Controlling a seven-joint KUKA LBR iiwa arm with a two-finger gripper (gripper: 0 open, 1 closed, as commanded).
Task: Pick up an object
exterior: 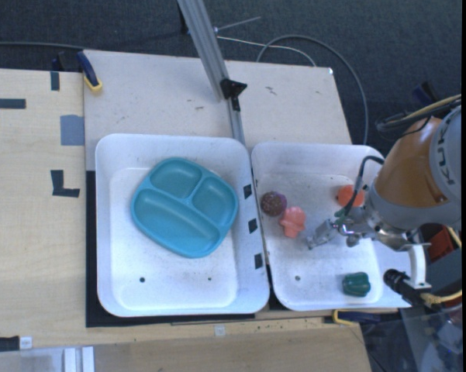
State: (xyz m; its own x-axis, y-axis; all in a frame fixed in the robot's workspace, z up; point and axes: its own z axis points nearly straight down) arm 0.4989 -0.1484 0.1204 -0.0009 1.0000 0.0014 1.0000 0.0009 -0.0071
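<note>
In the right bin (310,161) lie a dark maroon ball (274,202), a pink lumpy object (293,221), an orange object (346,196) partly behind the arm, and a green object (356,284) near the front edge. My gripper (321,235) hangs low over the bin's middle, just right of the pink object and apart from it. Nothing shows between its fingers.
The left bin (116,277) holds a teal divided plate (185,206). A grey metal pole (208,41) slants in from the top toward the seam between the bins. The orange-banded arm (415,173) covers the right bin's right side. Cables run at the top right.
</note>
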